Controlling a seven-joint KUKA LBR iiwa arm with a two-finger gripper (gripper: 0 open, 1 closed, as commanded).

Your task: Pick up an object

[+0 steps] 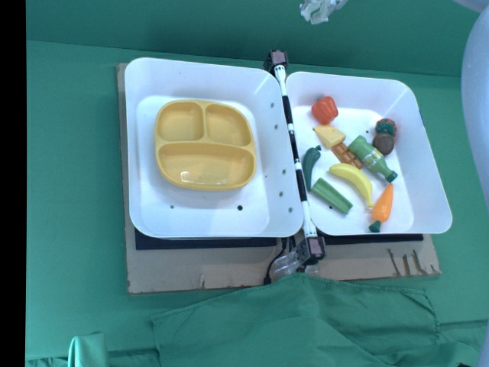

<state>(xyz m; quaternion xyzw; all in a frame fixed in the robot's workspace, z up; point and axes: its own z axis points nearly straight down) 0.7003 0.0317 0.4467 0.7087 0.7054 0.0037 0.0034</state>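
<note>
While the hand (327, 0) hangs high at the top edge of the camera view, well above and behind the bins, nothing of the pick appears to be done yet. Whether it is apart or together I cannot tell; it shows as a pale, glinting cluster with no toy in it. Every candidate lies in the right bin (432, 176): an orange-red pepper (325, 109) near the back, a yellow wedge (329, 135) just in front of it, a dark green chili (310, 162) beside the central divider, a flat green piece (331, 195) toward the front, a banana (353, 180) in the middle, a green bottle (371, 157) lying slantwise next to it, a small waffle-patterned piece (347, 155) between wedge and bottle, a carrot (383, 206) near the front right, and a dark round toy (384, 137) at the right wall. They sit close together, several touching or nearly so. The left bin (145, 197) carries a yellow divided plate (205, 144), and green cloth covers the table (69, 167). By my reading, the whole task remains: choose one toy, descend over the right bin, close on it, and lift it clear. The pepper, standing slightly apart from its neighbours, looks the easiest target.
</note>
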